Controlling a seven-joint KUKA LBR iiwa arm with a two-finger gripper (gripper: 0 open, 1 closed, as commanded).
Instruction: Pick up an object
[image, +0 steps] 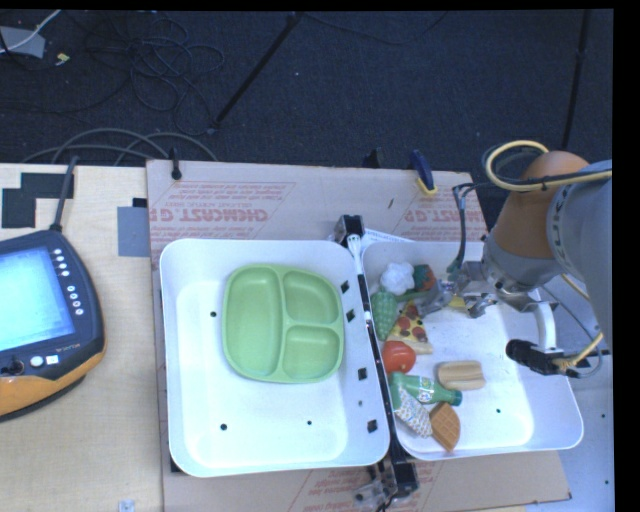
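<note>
Green sectioned plate (283, 323) alone in left bin (200, 420).

the arm (575, 225) is grey and rounded, with an orange band (530, 215) above the wrist. a yellow cable (505, 160) loops over it. the gripper (448, 293) is dark metal.

We see a light wooden bench (90, 440), and on it a brown cardboard sheet (300, 205) with red print. On the cardboard stand two white bins side by side: the left bin (200, 400) at about 9 o'clock and the right bin (540, 420) at about 3 o'clock. A control pendant (40, 315) with a lit screen lies at the far 9 o'clock edge.
</note>
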